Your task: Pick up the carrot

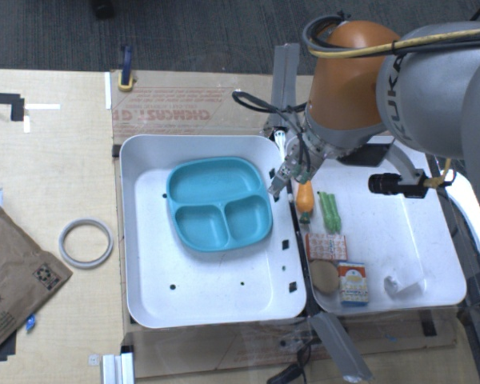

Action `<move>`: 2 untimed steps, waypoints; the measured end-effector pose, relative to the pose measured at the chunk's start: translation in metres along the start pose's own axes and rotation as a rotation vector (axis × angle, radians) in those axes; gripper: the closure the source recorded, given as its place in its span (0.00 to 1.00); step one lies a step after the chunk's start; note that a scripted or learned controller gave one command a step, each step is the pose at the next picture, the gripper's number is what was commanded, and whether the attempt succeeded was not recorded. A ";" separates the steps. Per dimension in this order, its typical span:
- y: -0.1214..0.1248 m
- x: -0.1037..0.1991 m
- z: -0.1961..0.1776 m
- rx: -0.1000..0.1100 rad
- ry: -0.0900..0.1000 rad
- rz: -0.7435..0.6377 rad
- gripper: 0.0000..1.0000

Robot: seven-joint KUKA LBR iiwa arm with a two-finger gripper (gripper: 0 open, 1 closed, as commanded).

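While the carrot lies in the right bin, close against that bin's left wall and toward its far end, it is not in the pincer's grasp as far as this slanted view shows. It is a short orange piece lying roughly lengthwise along the wall. At about three o'clock from it, just beside it, lie green bean pods. At about five o'clock sits a small red-patterned packet, and farther the same way a round brownish thing and a small box. At nine o'clock, across the two bin walls, the teal divided plate rests in the left bin.

The gripper hangs at about eleven o'clock from the carrot, over the seam between the bins, its tips near the carrot's upper end. Whether the pincer is spread or pressed together I cannot tell; the fingers are too small and cluttered with cable.

To do this step well, I judge the tips should shift toward five o'clock until they are centred over the carrot's middle, and straddle its narrow width, not its length. The wall on one side and the pods on the other leave little room, so a straight descent matters; a finger landing on the rim or catching a pod would likely spoil the grasp.
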State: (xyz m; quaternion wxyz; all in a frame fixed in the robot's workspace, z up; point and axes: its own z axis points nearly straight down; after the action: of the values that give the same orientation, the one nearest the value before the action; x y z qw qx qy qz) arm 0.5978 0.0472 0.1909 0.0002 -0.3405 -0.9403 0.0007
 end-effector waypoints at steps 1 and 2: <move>-0.058 -0.009 -0.001 -0.002 -0.001 -0.331 1.00; -0.029 -0.015 -0.196 -0.003 -0.004 -0.646 1.00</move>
State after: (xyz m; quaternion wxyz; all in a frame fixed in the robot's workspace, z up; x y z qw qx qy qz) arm 0.5907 0.0159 0.3867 -0.0022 -0.0244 -0.9997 -0.0002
